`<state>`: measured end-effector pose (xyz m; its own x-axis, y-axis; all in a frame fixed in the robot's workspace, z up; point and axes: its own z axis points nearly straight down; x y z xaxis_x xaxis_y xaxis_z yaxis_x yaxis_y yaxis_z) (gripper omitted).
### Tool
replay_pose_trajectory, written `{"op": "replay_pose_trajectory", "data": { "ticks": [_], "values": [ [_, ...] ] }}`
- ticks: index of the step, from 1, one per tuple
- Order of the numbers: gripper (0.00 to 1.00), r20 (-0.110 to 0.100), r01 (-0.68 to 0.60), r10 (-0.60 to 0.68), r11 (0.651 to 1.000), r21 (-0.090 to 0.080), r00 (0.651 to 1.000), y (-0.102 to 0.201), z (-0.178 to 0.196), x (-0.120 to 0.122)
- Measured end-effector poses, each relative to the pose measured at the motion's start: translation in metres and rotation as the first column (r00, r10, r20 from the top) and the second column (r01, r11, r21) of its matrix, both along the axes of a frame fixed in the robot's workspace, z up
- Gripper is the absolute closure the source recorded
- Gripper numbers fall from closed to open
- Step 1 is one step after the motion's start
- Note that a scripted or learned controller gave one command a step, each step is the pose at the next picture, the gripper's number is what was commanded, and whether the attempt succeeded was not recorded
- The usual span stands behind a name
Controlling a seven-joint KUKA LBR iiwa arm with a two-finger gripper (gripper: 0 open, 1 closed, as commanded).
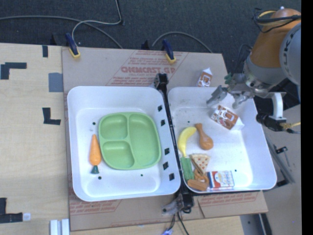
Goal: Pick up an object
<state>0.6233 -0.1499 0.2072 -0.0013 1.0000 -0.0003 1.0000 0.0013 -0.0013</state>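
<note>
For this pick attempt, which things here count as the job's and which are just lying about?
Job's:
gripper, over the right bin
brown-and-white carton, just beneath it
banana
drumstick

Lying about:
green plate and carrot in the left bin
small carton on the cardboard

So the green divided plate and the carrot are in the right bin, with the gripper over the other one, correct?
Not quite: the camera view shows the green divided plate and carrot in the left bin. The gripper is over the other, right bin.
</note>
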Motion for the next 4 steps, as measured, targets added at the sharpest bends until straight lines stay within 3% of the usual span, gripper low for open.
{"op": "replay_pose_trajectory", "data": {
  "ticks": [1,2,3,4],
  "values": [
    [0.00,0.002,0.001,-0.001,1.000,0.000,1.000,0.023,-0.112,-0.032],
    [0.00,0.008,0.001,-0.001,1.000,-0.002,1.000,0.029,-0.120,-0.052],
    [1.00,0.009,0.002,-0.002,1.000,-0.004,1.000,0.028,-0.110,-0.052],
    [1.00,0.002,-0.001,0.001,1.000,0.001,1.000,0.109,-0.023,-0.036]
  ]
}}
